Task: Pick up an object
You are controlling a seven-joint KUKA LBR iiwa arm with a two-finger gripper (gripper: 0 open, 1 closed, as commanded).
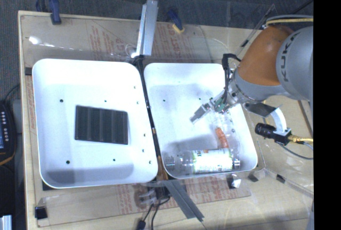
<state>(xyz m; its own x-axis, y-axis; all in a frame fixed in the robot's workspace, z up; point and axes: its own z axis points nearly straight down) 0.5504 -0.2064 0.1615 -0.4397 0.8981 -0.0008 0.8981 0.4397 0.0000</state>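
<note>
"KU" of the maker's name on the grey arm (295,61), bench print too faint to read

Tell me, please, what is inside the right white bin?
Inside the right bin a clear plastic bottle with a green label lies along the near wall. A small orange object lies above it, under the hand. The arm covers the far right corner.

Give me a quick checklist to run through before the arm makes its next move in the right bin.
1. Gripper over the right bin: ok.
2. Something held: cannot tell.
3. Clear bottle lying on its side against the near wall, apart from the gripper: ok.
4. Small orange item lying free beside the gripper: ok.
5. Dark ribbed mat flat in the left bin, out of the way: ok.
</note>
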